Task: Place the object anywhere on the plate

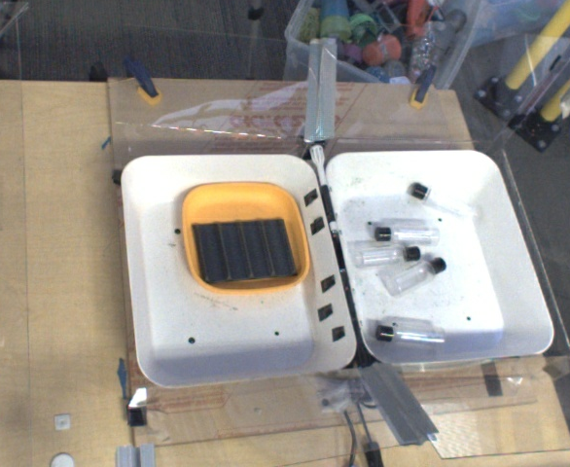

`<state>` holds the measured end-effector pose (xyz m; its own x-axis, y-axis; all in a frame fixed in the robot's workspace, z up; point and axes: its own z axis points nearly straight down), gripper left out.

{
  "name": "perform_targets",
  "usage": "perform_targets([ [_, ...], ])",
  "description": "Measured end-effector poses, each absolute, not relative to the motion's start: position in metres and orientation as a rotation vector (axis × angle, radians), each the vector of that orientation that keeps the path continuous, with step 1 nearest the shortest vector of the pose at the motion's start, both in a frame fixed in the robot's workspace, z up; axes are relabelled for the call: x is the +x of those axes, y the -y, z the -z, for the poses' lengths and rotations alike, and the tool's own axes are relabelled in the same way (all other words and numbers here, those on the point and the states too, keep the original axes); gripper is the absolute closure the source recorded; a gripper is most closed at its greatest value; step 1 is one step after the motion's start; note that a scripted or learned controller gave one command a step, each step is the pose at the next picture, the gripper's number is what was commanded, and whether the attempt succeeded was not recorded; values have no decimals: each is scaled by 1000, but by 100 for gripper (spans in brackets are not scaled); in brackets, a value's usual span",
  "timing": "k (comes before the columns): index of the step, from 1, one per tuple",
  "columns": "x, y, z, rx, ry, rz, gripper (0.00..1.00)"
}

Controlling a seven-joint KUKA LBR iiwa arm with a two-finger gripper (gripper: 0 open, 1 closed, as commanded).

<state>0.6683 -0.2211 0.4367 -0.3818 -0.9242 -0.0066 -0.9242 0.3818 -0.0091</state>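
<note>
An orange plate [199, 205] lies in the left bin [159, 339], and a black ribbed block [243, 251] rests flat on it. In the right bin [518, 300] lie several clear vials with black caps: one at the middle [407, 232], one just below it [387, 255], one tilted to its right [413, 273], one near the front wall [411, 334]. A loose black cap [419, 191] sits toward the back of that bin.
A divider with black tabs [322, 251] runs between the two bins. A clear tub of coloured toys [382, 17] stands behind the bench. Blue clamps [144, 81] hold a clear sheet at the back.
</note>
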Motion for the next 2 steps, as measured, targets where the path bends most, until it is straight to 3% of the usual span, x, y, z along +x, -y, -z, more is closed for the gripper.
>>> perform_targets([
  [2,668,221,-436,-2481,-1914,5,100],
])
